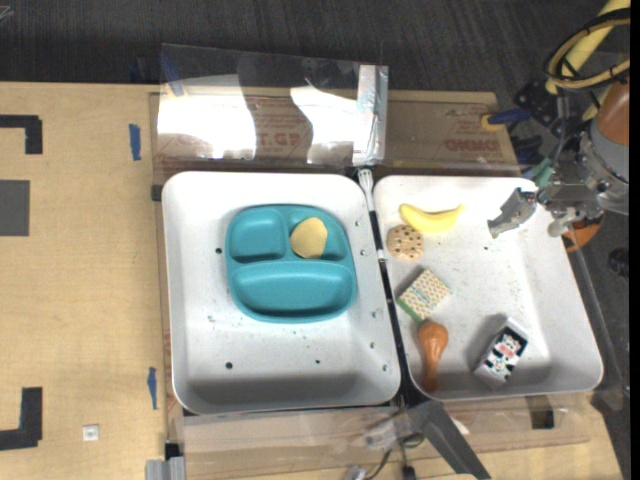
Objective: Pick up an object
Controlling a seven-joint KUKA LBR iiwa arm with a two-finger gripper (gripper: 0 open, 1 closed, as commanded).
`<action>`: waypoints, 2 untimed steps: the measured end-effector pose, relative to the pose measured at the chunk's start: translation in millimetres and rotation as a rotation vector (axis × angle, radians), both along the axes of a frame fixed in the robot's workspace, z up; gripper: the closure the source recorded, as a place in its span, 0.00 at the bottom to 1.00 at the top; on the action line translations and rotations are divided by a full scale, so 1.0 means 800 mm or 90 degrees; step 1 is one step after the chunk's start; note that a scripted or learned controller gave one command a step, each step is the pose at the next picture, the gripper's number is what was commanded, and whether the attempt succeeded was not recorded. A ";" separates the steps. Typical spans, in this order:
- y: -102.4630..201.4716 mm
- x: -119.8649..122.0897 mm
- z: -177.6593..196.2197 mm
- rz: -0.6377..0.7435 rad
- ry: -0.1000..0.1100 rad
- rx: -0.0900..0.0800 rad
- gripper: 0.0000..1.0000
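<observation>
Two white bins are sitting side by side mid-frame, the left bin (190,268) touching the right bin (545,298). A teal divided plate (290,290) is lying in the left one. Behind them, a clear sheet (270,118), perhaps plastic, is catching glare over brown cardboard (440,133). Blue tape (134,141) and black corner marks (28,133) are sitting on the tan bench (80,288) at left. Yellow cables (585,48) are looping at upper right.

Left white bin (190,298): teal sectioned plastic tray (290,263), round yellow food piece (309,237) in its upper-right compartment | Right white bin (560,318): yellow banana (431,216), round speckled cookie (404,240), patterned square packet (424,293), orange-brown pear-shaped item (432,345), small black-and-white carton (503,352) | Grey gripper (545,211) above the upper right corner, fingers spread, empty.
</observation>
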State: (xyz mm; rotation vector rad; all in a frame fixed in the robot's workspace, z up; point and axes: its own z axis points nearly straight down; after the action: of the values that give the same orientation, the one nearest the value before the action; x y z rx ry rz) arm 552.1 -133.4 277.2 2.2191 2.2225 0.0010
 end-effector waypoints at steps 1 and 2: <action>0.073 0.048 -0.103 -0.146 0.004 0.001 0.00; 0.053 0.130 -0.204 -0.005 0.002 0.000 0.00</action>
State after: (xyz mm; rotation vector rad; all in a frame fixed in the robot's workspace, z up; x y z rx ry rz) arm 655.8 -91.3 114.4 2.2297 2.2141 -0.0018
